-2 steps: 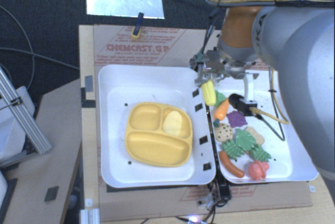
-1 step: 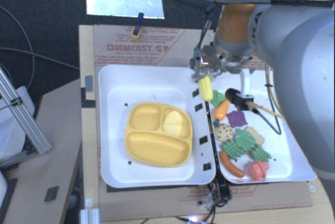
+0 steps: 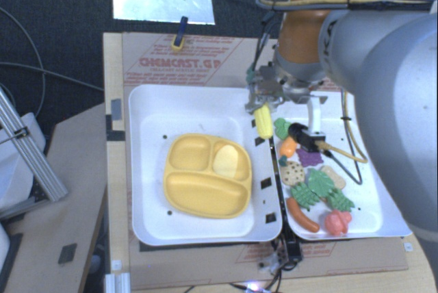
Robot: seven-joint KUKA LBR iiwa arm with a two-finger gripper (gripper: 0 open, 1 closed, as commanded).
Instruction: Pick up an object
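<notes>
My gripper [image 3: 262, 105] hangs over the divider between the two white bins, under the orange wrist band. A yellow corn cob [image 3: 263, 122] stands upright between its fingers, its top gripped and its lower end over the left bin's right rim. The right bin [image 3: 369, 216] holds several toy foods: a green piece [image 3: 281, 127], an orange piece [image 3: 289, 146], purple grapes [image 3: 309, 157], a chip cookie [image 3: 293, 173], green leafy pieces [image 3: 313, 189], a red sausage [image 3: 303, 215] and a pink strawberry [image 3: 337, 221].
A yellow divided plate [image 3: 209, 176] lies in the middle of the left bin [image 3: 147, 148]. The grey arm covers the right bin's far right side. Cables [image 3: 345, 155] trail over the right bin's food.
</notes>
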